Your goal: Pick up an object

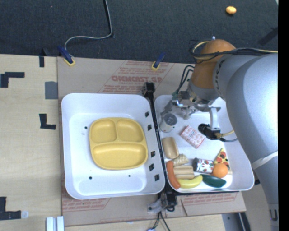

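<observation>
a dark blue-grey carpet [135, 22] runs along the far side, crossed by a thin cable [97, 36], with a small orange ball [230, 10] near its far right corner. the pale wooden bench [25, 149] carries black tape marks [45, 122] and a brown cardboard sheet [113, 76] held by 2 blue-and-yellow clamps [67, 57].

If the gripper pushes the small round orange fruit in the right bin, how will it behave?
The small round orange fruit would probably roll, being round. It looks smooth, so possibly slippery. The green vegetable and pizza slice beside it may block it.
</observation>
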`<state>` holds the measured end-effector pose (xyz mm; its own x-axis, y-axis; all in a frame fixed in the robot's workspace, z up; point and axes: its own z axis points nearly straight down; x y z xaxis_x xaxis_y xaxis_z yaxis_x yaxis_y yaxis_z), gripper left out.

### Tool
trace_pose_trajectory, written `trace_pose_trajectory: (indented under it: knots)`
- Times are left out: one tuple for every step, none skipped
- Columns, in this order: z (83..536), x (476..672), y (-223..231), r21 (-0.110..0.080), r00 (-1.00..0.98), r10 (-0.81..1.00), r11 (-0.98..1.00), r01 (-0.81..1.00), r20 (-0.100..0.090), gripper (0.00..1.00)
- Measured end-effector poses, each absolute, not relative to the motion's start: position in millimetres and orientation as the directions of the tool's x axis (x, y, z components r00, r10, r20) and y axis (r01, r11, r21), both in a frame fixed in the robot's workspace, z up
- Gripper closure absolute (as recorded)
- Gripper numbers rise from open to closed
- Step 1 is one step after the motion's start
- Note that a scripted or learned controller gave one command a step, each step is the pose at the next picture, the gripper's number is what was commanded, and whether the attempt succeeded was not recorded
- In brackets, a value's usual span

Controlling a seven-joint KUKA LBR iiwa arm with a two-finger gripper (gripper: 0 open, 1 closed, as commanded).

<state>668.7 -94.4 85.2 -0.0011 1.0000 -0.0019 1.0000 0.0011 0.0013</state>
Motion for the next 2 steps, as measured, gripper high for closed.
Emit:
trace_pose_trajectory:
  knots:
    - [95.2, 668.8, -94.7, 0.001, -0.002, 1.000, 0.002, 1.000, -0.003, 1.00]
    - [95.0, 668.7, -94.6, 0.001, -0.002, 1.000, 0.002, 1.000, -0.003, 0.00]
